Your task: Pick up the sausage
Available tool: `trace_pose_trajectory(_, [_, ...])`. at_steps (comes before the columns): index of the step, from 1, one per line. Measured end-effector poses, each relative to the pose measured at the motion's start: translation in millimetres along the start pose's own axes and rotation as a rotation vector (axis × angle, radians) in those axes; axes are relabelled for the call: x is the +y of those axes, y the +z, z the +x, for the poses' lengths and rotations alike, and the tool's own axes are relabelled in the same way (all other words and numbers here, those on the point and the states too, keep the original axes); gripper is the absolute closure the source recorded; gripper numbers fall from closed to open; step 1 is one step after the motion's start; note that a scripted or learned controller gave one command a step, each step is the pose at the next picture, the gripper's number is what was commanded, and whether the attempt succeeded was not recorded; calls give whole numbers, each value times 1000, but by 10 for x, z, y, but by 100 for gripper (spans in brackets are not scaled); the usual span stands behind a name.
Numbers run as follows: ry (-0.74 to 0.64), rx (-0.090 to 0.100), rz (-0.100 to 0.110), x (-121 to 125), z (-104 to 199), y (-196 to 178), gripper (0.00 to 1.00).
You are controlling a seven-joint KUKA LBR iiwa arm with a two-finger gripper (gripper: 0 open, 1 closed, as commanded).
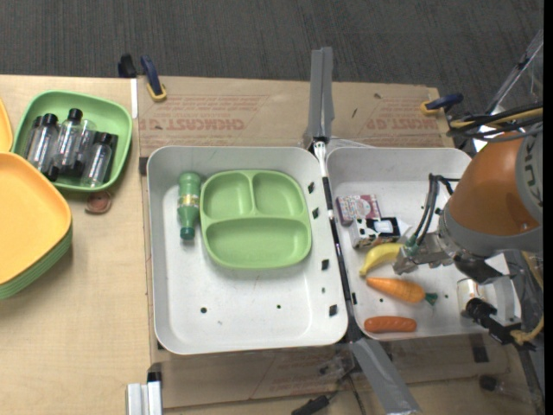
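gripper (406,262) over right bin (449,158), jaw state unclear | sausage (390,324) lay free at its 6 o'clock, beyond carrot (397,289) | banana (380,256) crowded my approach

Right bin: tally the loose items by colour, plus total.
Right bin, loose items only:
Yellow: 1, the banana
Orange: 1, the carrot
Red-orange: 1, the sausage
Pink and white: 1, the packet
Black and white: 1, the small carton
Total: 5
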State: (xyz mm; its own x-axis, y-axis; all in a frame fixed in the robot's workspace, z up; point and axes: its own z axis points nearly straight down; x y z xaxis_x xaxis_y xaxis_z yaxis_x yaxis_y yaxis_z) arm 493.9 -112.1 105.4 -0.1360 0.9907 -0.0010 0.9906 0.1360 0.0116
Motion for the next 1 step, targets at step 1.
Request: trace_pose_trajectory(1, [263, -1, 14, -96, -669, 147, 100])
